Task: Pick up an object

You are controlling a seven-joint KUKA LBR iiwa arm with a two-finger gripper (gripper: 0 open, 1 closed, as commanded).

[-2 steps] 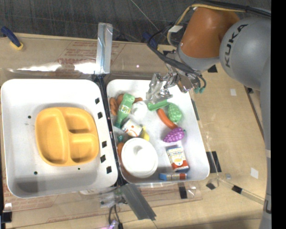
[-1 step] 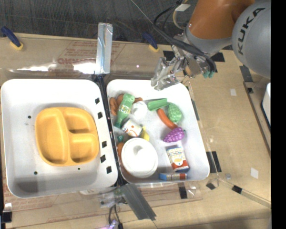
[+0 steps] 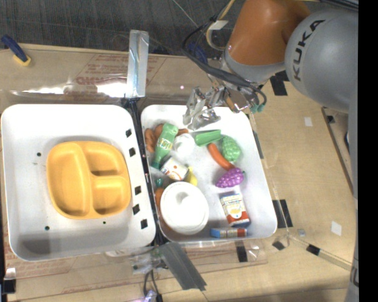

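Pincer hangs over the far edge of the right bin, metal fingers pointing down; whether they are spread or closed cannot be told, and nothing is seen between them. Right bin contents: green bottle, green block, carrot, green vegetable, purple grapes, white bowl, small carton, marker. All lie in the bin, crowded together. Left bin holds a yellow divided tray. Both bins sit on the tabletop.
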